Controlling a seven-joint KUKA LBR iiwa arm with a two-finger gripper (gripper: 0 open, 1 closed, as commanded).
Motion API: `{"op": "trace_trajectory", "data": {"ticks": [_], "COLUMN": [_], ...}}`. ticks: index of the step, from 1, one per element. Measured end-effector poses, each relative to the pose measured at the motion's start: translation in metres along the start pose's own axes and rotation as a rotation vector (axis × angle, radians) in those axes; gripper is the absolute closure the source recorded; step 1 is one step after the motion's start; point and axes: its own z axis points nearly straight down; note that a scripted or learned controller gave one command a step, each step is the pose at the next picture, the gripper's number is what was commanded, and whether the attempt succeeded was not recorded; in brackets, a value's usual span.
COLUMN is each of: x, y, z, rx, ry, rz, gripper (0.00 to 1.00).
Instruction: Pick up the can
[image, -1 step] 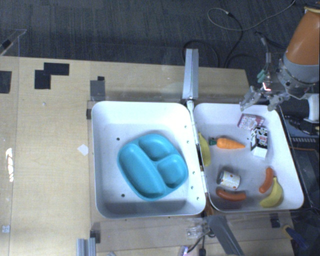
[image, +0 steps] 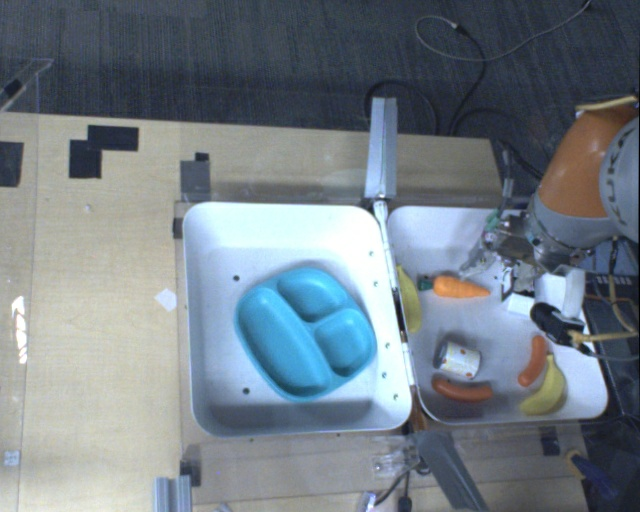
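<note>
The can (image: 457, 357) is small and white, and lies on its side in the front middle of the right bin (image: 430, 230), its open dark end facing left. My gripper (image: 503, 252) hangs over the back right part of that bin, just beyond the right end of an orange carrot (image: 461, 289). It is well behind and to the right of the can, and nothing of the can is near it. The grey arm with its orange band (image: 588, 170) comes in from the right edge.
A red sausage (image: 462, 391) lies just in front of the can. A yellow banana (image: 543, 390) and an orange-red sausage (image: 535, 360) sit at the front right. Another banana (image: 408, 297) leans on the bin's left wall. The left bin (image: 210, 300) holds a blue divided plate (image: 305, 330).
</note>
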Motion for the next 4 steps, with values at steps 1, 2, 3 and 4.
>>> {"op": "trace_trajectory", "data": {"ticks": [1, 2, 3, 4], "x": [0.015, 0.018, 0.019, 0.058], "y": [-0.074, -0.088, -0.086, -0.081], "z": [0.039, 0.067, 0.059, -0.066], "rx": [0.000, -0.016, -0.017, -0.003], "ry": [0.001, 0.003, 0.004, -0.001], "rz": [-0.061, 0.025, 0.024, 0.273], "gripper": [0.00, 0.00, 1.00, 1.00]}}
